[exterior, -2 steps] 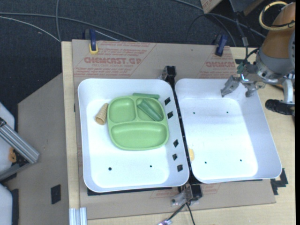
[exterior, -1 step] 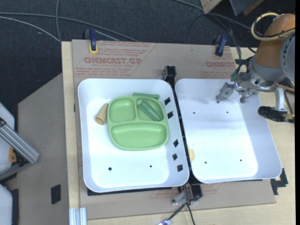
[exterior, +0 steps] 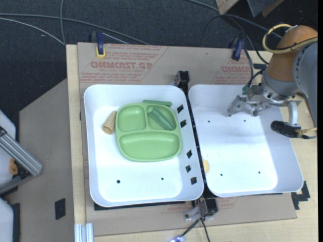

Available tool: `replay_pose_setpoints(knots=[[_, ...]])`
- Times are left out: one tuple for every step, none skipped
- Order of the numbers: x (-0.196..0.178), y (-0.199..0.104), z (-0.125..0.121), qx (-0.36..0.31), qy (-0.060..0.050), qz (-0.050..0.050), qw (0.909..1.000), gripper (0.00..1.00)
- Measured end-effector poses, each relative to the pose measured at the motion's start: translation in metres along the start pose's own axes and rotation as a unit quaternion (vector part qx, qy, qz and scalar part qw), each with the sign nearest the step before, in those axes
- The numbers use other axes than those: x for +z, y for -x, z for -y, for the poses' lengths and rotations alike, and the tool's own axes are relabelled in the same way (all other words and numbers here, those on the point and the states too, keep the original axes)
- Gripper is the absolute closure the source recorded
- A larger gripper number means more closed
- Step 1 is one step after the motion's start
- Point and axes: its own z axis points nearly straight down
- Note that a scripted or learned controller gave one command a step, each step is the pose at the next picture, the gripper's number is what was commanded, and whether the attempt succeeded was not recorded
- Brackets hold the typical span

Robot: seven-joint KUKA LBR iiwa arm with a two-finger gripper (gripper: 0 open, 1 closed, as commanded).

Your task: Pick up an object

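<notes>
We see two shallow white plastic bins side by side on the cardboard-topped table (exterior: 151, 59). In the left bin (exterior: 101, 180) lies a smooth, pale green plastic divided plate (exterior: 146, 145) with rounded corners and three compartments. A darker green, elongated object (exterior: 162, 117) rests in its upper right compartment, and a flat green strip (exterior: 157, 103) lies just beyond the plate's far edge. A small tan, ridged cone-shaped piece (exterior: 109, 122) touches the plate's left side. The tool (exterior: 245, 110), grey metal, hangs over the far part of the right bin (exterior: 242, 175), its fingers spread apart with nothing between them.
</notes>
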Motion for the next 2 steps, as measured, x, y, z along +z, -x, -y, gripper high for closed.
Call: replay_pose_setpoints(knots=[[-0.015, 0.000, -0.002, -0.001, 0.003, 0.001, 1.0000, 1.00], [-0.061, -0.005, 0.001, 0.000, 0.005, 0.001, 1.0000, 1.00]])
